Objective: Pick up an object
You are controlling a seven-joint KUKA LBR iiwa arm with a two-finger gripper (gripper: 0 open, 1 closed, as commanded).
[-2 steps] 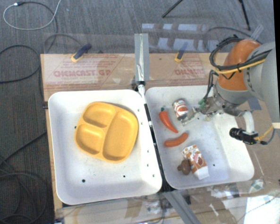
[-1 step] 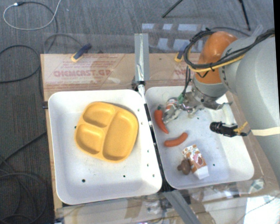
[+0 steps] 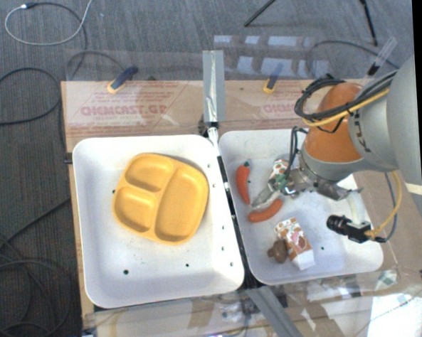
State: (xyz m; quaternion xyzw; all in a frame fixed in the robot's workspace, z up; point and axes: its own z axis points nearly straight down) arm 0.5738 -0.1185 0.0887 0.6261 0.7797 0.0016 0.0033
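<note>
1. The left bin (image 3: 96,278) holds a yellow divided tray (image 3: 161,196), lying near its middle.
2. In the right bin (image 3: 263,268), a red chili pepper (image 3: 243,182) lies at 9 o'clock and a sausage (image 3: 266,211) just beside it toward the centre.
3. A printed carton (image 3: 294,241) lies at 6 o'clock, touching a small brown lump (image 3: 277,250).
4. The jaws (image 3: 283,186) hover above the sausage's upper end, beside a crumpled packet (image 3: 279,171); whether they are open or closed cannot be told.
</note>
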